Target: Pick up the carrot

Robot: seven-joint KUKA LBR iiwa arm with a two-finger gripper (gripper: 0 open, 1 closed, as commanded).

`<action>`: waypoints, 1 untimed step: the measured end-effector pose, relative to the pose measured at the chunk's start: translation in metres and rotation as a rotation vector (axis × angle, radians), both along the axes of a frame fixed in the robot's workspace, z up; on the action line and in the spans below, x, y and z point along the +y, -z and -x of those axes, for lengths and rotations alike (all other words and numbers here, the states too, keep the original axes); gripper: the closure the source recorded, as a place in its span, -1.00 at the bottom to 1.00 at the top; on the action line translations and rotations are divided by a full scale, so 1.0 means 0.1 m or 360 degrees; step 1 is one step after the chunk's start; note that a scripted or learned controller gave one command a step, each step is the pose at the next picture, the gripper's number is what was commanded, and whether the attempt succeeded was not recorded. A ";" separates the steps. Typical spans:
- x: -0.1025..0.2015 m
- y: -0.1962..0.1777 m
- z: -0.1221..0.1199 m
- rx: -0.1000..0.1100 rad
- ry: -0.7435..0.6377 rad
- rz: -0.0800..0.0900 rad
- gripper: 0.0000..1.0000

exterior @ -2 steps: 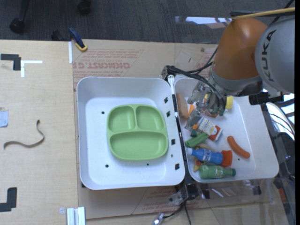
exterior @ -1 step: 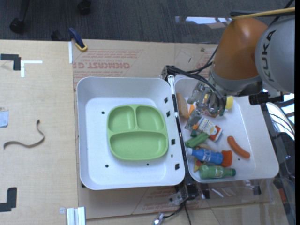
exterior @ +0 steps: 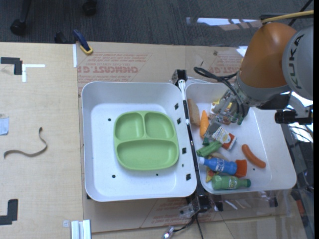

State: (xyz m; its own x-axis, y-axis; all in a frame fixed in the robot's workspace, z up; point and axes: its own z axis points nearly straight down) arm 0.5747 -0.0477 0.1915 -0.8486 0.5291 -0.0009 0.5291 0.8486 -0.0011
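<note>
so not picked yet: carrot [exterior: 203, 123] lies at the left wall of the right bin [exterior: 271, 183], beside a bread roll [exterior: 193, 114]. gripper [exterior: 218, 126] hovers just right of it; grip state unclear, can't tell. grasp and lift remain.

Orange carrot [exterior: 204, 124] (upright-lying) in right bin [exterior: 279, 176]

There were two shallow white plastic bins [exterior: 94, 148] [exterior: 271, 133], one green three-compartment plate [exterior: 146, 139], one orange carrot [exterior: 204, 123], one red sausage [exterior: 253, 156], and two toy bottles [exterior: 219, 166] [exterior: 230, 183].
</note>
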 end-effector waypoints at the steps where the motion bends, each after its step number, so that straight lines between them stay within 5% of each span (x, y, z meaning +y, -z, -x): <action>1: 0.21 0.00 -0.12 -0.0003 0.0114 0.0000 -1.00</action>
State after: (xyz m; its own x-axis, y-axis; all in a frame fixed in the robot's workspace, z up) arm 0.5869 -0.0262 0.1915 -0.8084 0.5887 -0.0023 0.5887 0.8084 -0.0004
